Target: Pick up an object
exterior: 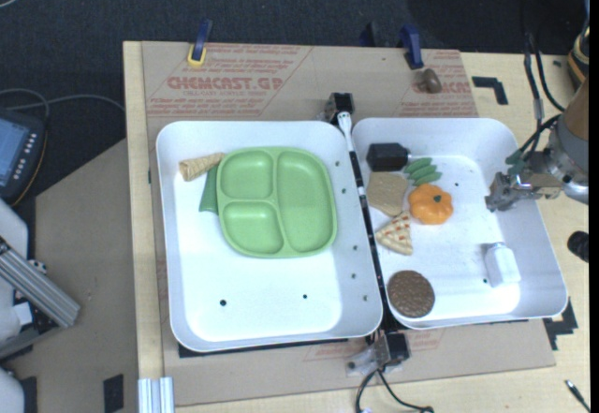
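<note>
The right bin (468, 144) holds a black block (387, 156), a green pea pod (420, 169), an orange pumpkin (430, 204), a tan bread slice (385, 193), a pizza wedge (397, 235), a round brown patty (411, 293) and a small white cylinder (500, 264). My gripper (503, 192) hangs over the bin's right side, level with the pumpkin and well to its right, above and apart from the white cylinder. Nothing shows in its grasp.
The left bin (262, 308) carries a green divided plate (277, 200) and a tan cone (200, 167) at its upper left. A divider with clips (342, 111) runs between the bins. Clamps (197, 48) hold the cardboard bench top at the back.
</note>
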